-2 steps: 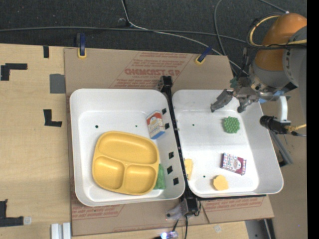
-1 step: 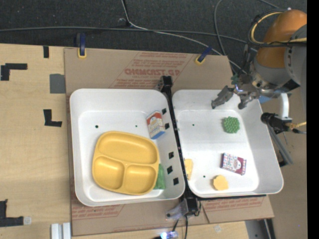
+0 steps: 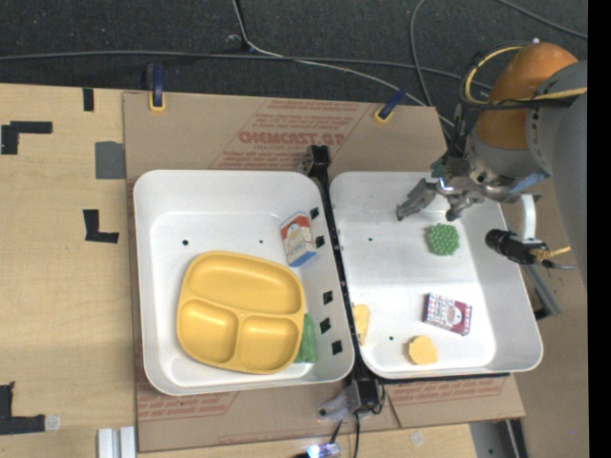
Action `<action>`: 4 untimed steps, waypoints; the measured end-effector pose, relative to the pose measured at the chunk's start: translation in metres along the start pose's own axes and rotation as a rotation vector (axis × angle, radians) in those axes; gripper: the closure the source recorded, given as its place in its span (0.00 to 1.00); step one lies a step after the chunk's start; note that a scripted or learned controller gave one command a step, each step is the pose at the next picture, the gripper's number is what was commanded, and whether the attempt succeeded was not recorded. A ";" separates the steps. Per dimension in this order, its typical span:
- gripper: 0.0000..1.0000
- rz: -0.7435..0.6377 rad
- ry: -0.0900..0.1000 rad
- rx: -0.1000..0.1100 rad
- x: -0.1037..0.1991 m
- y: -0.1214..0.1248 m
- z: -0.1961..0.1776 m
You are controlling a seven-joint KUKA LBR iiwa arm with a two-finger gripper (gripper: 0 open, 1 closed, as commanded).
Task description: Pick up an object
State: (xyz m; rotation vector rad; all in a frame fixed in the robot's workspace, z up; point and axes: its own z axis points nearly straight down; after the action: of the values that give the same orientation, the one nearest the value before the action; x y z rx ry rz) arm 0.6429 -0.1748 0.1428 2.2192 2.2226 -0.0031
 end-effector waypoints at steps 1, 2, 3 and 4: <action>0.00 -0.001 0.001 -0.001 0.001 0.001 0.052; 1.00 -0.002 0.000 -0.001 0.002 0.001 0.040; 1.00 0.000 0.001 -0.004 0.002 0.003 -0.023; 1.00 0.000 0.001 -0.004 0.002 0.003 -0.076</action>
State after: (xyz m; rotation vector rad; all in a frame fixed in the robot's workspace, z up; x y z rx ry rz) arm 0.6464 -0.1725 0.2189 2.2178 2.2206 0.0027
